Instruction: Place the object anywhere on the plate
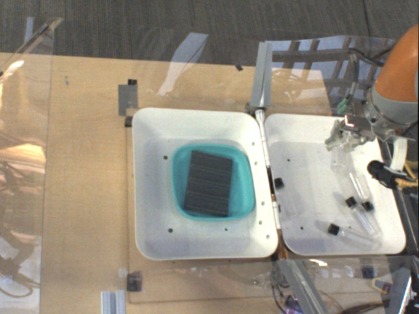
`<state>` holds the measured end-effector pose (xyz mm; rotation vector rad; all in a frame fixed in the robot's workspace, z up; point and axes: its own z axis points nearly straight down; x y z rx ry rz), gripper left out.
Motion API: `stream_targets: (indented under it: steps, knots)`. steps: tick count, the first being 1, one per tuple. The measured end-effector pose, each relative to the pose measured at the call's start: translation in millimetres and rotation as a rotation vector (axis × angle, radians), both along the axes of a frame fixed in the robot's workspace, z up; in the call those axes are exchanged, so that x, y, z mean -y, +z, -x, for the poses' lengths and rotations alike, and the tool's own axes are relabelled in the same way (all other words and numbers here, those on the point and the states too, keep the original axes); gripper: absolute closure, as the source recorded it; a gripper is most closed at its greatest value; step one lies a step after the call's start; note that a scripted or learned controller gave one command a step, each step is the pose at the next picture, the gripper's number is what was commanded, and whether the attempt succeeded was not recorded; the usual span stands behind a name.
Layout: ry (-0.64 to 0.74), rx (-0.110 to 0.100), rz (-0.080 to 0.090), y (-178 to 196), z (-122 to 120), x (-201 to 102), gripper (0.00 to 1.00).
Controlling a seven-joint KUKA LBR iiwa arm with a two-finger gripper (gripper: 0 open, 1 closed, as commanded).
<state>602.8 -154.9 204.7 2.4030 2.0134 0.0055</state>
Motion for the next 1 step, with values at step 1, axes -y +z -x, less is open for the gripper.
stream_targets:
  steps: [1]
  knots:
    - [0.000, 0.000, 0.000, 0.1, 0.0, 0.0, 0.00]
